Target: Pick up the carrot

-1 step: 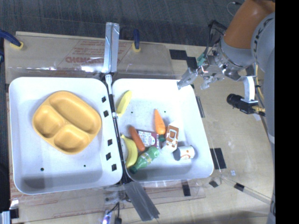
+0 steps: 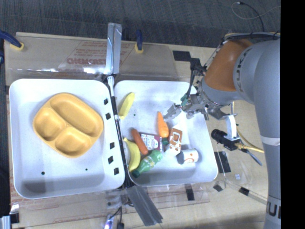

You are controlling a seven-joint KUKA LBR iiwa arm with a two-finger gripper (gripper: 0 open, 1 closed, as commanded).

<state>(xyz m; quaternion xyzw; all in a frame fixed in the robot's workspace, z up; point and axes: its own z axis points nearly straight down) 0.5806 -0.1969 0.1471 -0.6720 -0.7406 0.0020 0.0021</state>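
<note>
In the right bin [image 2: 143, 87], the carrot [image 2: 162, 124] lies free, its long axis running nearly up-down in the camera view, tip toward the top. The gripper [image 2: 175, 109] hangs just to its upper right, jaws apart, holding nothing.

Wooden bench [image 2: 157, 51] — two white bins [image 2: 28, 175] [image 2: 200, 173] side by side, black tape patches [image 2: 183, 56].
</note>
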